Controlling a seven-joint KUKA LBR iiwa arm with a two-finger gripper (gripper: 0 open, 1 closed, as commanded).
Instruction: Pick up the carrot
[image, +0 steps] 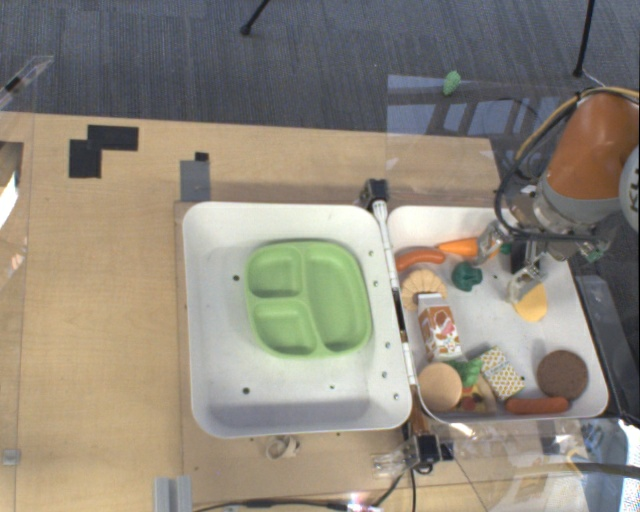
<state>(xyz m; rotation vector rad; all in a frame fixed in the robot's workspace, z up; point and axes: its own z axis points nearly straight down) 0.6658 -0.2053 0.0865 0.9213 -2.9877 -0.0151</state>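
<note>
Seen from above the bench: carrot lying in the right bin, near its far wall, long axis running almost left to right, narrow end toward the gripper. Just left of it, a sausage. Gripper hanging low beside the carrot's right end, over a yellow wedge; finger spread impossible to tell. In the left bin, a green divided plate.
</note>
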